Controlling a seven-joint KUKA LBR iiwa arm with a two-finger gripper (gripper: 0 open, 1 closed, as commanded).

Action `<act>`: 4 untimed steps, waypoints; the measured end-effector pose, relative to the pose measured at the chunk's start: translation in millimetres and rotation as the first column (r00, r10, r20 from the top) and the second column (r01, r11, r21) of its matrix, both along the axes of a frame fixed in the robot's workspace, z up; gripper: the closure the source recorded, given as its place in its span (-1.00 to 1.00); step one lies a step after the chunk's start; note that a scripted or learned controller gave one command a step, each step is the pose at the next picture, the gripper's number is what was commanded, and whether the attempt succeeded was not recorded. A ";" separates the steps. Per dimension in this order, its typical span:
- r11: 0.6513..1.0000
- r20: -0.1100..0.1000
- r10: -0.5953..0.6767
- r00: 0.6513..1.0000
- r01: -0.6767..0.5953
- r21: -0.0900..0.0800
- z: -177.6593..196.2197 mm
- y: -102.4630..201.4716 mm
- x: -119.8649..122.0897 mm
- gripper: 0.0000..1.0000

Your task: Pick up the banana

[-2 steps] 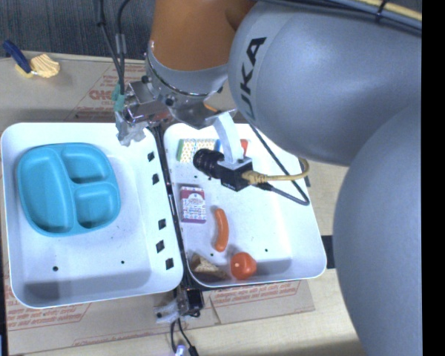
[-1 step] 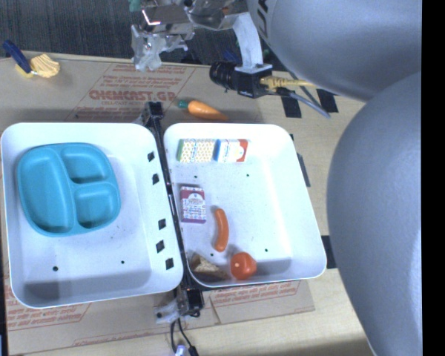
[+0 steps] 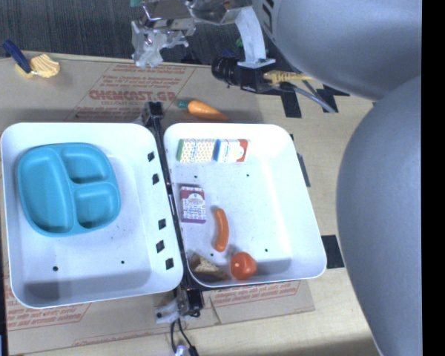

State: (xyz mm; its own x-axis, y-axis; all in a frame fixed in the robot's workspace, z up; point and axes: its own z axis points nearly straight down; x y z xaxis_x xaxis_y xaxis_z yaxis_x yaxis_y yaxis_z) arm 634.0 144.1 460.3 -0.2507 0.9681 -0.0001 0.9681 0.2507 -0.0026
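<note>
Brown printed cardboard (image 3: 133, 87) covers a pale wooden bench (image 3: 334, 325) under even light.

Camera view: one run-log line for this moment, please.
gripper: behind bins | yellow item, possibly banana: back-left on cardboard, untouched | right bin: sausage, tomato | left bin: blue tray

Red print reading "CHEMCAST GP" stood on the brown cardboard sheet (image 3: 96, 87) under the bins. Its smaller red lines along the lower edge were too blurred to read.
</note>
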 end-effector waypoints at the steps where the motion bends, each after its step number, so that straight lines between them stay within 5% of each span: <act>1: 0.909 -0.002 -0.416 0.909 0.416 -0.003 -65.1 -83.6 13.1 1.00; 2: 0.913 -0.005 -0.407 0.913 0.407 -0.004 -54.7 -81.8 13.0 1.00; 3: 0.854 -0.002 -0.521 0.854 0.521 -0.003 -83.0 -149.9 21.9 1.00; 4: 0.860 -0.004 -0.511 0.860 0.511 -0.005 -72.4 -147.7 22.1 1.00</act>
